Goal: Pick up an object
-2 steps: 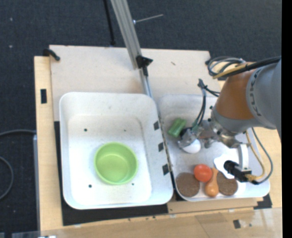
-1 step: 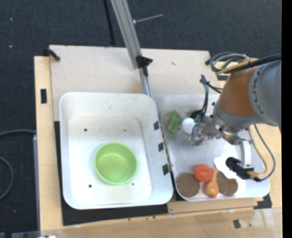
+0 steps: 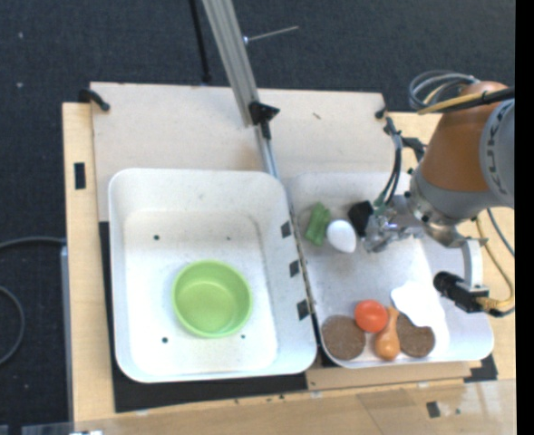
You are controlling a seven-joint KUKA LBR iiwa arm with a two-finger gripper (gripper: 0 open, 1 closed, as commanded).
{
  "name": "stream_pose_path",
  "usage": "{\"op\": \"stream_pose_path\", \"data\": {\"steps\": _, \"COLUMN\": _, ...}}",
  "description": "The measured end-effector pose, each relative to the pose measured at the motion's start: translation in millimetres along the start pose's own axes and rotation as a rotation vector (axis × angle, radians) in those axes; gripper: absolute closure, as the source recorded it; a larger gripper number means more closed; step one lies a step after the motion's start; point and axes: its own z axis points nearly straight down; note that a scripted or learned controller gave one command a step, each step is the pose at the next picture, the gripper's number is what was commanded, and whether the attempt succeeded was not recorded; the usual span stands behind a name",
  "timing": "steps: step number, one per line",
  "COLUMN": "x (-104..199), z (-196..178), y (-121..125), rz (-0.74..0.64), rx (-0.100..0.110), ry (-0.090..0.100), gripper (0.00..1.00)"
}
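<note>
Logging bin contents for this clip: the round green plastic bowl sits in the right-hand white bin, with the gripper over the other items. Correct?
Not quite. The camera view shows the round green plastic bowl in the left-hand white bin, not the right. The rest stands: the gripper is over the right-hand white bin holding the other items.

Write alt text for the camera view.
A grey and orange robot arm reaches from the right over the right bin, its gripper beside a white egg and a green object. The left bin holds a green bowl.
</note>
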Motion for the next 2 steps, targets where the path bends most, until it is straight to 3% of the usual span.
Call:
{"op": "stream_pose_path", "data": {"steps": 1, "x": -1.6, "z": -54.4, "y": 2.4, "rz": -0.008, "rx": -0.002, "ry": 0.0, "gripper": 1.0}}
{"op": "stream_pose_path", "data": {"steps": 2, "x": 52.9, "z": -46.3, "y": 8.9, "rz": -0.012, "rx": 0.005, "ry": 0.003, "gripper": 1.0}}
